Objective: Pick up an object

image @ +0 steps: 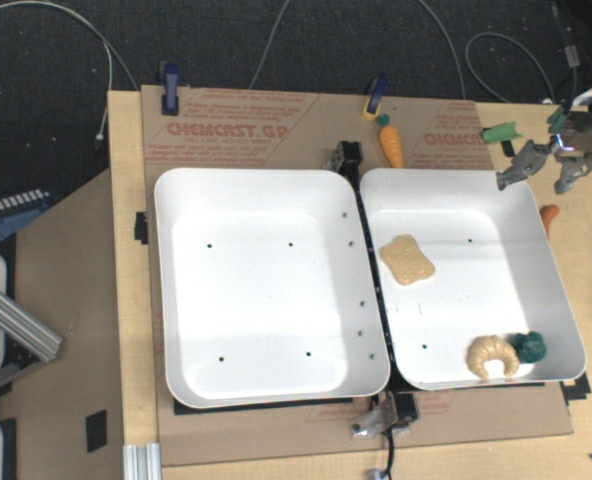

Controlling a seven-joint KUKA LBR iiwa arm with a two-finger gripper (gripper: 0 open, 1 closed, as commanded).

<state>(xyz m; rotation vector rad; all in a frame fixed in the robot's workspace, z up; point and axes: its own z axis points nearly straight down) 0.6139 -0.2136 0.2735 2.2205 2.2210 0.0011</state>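
Note:
The right bin (536, 238) holds three things: a flat tan piece like a slice of bread (407, 260) near its left wall, a tan croissant (493, 356) at the front right corner, and a small dark green lump (528, 346) touching the croissant's right side. My gripper (536, 178) hangs over the bin's far right corner, well away from all three. It is open, with its two grey fingers (512, 171) spread wide and nothing between them.
The left bin (176, 268) stands beside the right one. On the cardboard behind the bins lie an orange carrot (390, 146) and a green piece (499, 133). A small orange thing (548, 215) sits just outside the right bin's right wall.

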